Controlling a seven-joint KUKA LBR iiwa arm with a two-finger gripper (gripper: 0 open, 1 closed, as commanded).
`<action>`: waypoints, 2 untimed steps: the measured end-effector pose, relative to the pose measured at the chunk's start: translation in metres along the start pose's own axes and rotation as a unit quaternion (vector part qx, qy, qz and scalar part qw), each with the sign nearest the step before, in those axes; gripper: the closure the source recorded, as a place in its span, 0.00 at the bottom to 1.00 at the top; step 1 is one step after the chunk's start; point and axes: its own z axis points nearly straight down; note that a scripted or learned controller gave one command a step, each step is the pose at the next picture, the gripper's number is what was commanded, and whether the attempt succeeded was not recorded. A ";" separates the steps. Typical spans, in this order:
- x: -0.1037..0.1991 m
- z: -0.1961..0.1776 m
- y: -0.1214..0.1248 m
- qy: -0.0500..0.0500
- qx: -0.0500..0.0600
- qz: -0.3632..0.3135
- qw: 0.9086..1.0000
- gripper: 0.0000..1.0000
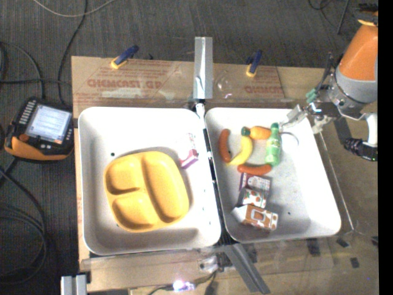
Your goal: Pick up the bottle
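Note:
The bottle (273, 146) is green with a white cap, lying roughly upright in the picture in the upper middle of the right bin (319, 189). It rests against a yellow banana (246, 150) and an orange toy (259, 131). My gripper (295, 117) hangs over the bin's upper right corner, just up and to the right of the bottle's cap, apart from the bottle. Nothing is seen held in it. The arm's orange band (361, 49) is at the top right.
A red-brown sausage (225, 145), a red chilli-like piece (253, 169), a dark packet (254, 182) and a brown carton (256, 217) lie near the bottle. The left bin (92, 134) holds a yellow divided plate (146, 189) and a small pink item (189, 158).

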 end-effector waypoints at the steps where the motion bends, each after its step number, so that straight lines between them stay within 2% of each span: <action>1: -0.004 0.115 0.017 0.002 -0.005 -0.006 1.000 0.00; 2: 0.011 0.122 -0.004 -0.006 -0.007 -0.113 0.994 0.00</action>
